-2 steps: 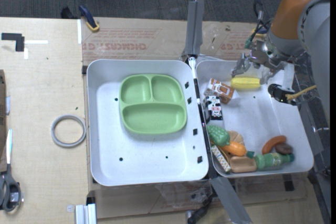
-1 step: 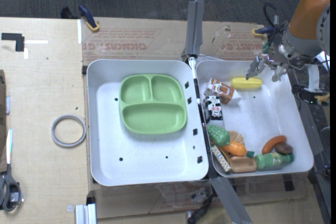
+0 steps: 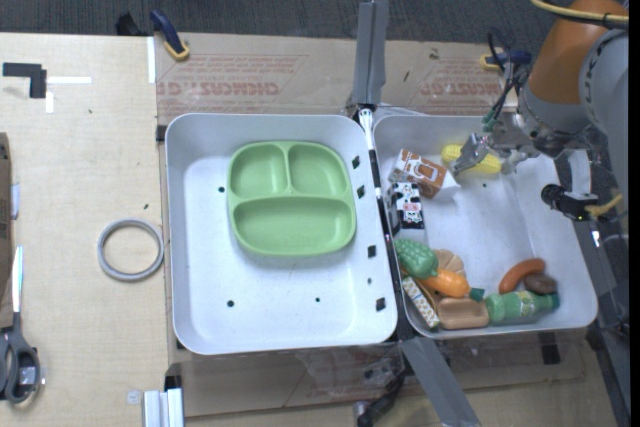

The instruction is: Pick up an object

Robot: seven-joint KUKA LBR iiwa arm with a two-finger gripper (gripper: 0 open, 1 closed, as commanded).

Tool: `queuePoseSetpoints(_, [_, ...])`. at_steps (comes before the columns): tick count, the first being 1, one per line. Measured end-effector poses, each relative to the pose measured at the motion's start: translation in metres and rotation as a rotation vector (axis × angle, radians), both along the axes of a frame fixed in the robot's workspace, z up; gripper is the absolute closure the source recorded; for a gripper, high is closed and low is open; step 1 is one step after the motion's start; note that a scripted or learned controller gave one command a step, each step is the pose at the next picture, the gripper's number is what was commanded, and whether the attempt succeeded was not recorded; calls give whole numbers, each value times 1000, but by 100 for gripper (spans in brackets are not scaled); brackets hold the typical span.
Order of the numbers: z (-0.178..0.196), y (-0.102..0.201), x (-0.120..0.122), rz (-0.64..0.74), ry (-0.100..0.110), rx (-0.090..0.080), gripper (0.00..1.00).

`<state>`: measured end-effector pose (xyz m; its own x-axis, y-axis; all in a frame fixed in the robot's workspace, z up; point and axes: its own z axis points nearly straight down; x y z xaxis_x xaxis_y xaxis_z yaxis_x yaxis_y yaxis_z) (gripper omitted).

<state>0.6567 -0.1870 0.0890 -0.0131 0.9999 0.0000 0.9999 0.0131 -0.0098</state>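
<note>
My gripper (image 3: 468, 158) hangs low over the far part of the right bin (image 3: 560, 215), at the end of the grey arm with the orange band (image 3: 575, 40). A yellow toy (image 3: 478, 161) lies right under and beside it; whether they touch I cannot tell. Just left of it lie an orange-brown carton (image 3: 420, 172) and a small black-and-white box (image 3: 405, 205). Piled along the bin's near edge are a green toy (image 3: 417, 260), an orange carrot (image 3: 450, 283), a bread piece (image 3: 462, 315), a green bottle (image 3: 520, 305) and a red sausage (image 3: 522, 272).
The left bin (image 3: 200, 295) holds a green divided plate (image 3: 292, 198). On the bench to the left lie a ring of tape (image 3: 131, 248) and scissors (image 3: 18, 360). A grey divider bar (image 3: 370, 55) stands between the bins at the back.
</note>
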Motion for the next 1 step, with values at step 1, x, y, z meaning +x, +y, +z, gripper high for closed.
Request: queuePoseSetpoints(1, [2, -19, -19, -3, -8, 1, 0])
